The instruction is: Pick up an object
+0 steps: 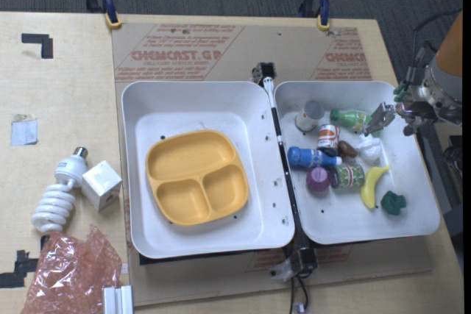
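Note:
The right bin (412,224) holds several small items. Among them are a green bottle (349,116), a red-and-white can (327,136), a blue bottle (309,157), a purple cup (318,179), a green can (348,176), a yellow banana (374,186) and a dark green toy (394,203). My gripper (380,119) hovers over the bin's upper right, just right of the green bottle and above a white crumpled piece (370,151). Its fingers are open with nothing between them.
The left bin (140,121) carries a yellow divided plate (197,176). On the bench to the left lie a spiral light bulb (59,195), a small white box (101,184) and a pink plastic bag (70,276). Two clamps (110,11) pin the board's far edge.

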`<move>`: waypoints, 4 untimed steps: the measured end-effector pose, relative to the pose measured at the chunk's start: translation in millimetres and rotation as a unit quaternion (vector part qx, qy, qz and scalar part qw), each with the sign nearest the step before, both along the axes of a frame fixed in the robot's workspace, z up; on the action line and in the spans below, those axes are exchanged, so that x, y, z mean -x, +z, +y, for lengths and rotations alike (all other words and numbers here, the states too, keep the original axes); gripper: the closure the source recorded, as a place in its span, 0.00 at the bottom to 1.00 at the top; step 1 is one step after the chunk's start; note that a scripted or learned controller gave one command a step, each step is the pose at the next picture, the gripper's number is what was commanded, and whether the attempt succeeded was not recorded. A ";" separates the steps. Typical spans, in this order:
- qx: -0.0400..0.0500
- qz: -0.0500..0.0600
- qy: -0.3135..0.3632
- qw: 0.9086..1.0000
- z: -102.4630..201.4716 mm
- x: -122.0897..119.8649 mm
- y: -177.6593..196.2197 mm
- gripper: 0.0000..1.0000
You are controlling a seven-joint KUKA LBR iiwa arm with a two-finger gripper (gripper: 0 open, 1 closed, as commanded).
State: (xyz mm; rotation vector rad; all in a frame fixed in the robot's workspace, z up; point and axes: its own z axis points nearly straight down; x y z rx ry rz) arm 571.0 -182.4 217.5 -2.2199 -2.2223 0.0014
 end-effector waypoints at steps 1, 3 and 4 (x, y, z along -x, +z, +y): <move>0.000 0.000 -0.001 1.000 17.2 23.6 -124.9 0.00; 0.000 -0.001 -0.002 1.000 16.4 22.9 -114.8 0.00; 0.000 0.000 -0.002 1.000 52.8 93.6 -125.2 0.00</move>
